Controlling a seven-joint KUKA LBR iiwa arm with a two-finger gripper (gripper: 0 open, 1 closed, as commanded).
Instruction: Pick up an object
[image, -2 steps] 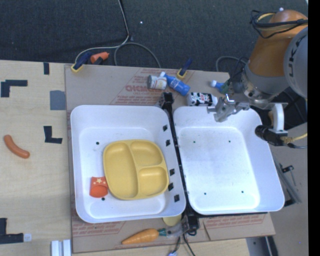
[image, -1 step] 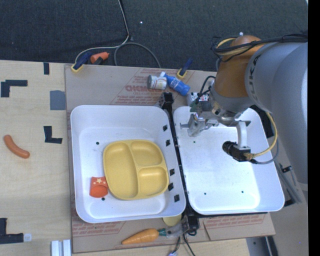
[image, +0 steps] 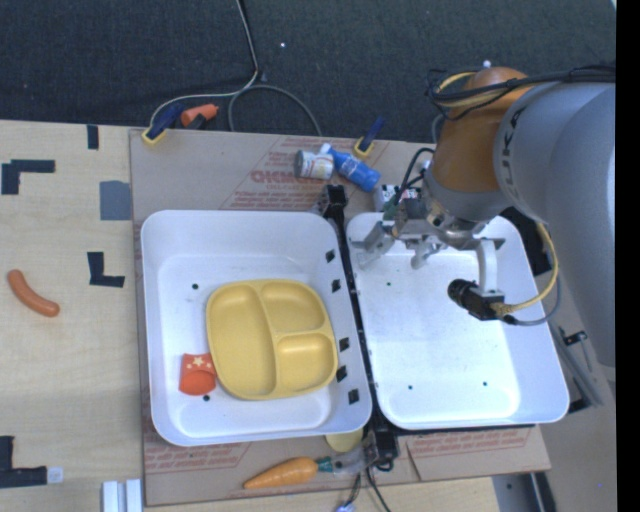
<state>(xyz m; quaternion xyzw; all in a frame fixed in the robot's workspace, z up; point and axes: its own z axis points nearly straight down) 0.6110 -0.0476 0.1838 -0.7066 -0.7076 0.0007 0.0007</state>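
A yellow divided plate (image: 270, 337) lies in the left white bin (image: 160, 240). A small red block with a yellow mark (image: 197, 373) rests beside the plate's lower left corner. My gripper (image: 393, 250) hangs over the far left part of the right bin (image: 540, 400), close to the divider between the bins. Its two grey fingers (image: 366, 243) are spread apart, so it stands open with nothing between them. The grey arm with its orange band (image: 480, 150) covers the right bin's far corner.
Outside the bins lie a carrot (image: 283, 472) at the front edge, a sausage (image: 32, 293) on the far left bench, and a white and blue bottle (image: 338, 165) behind the bins. An orange-handled clamp (image: 190, 116) grips the board's back edge.
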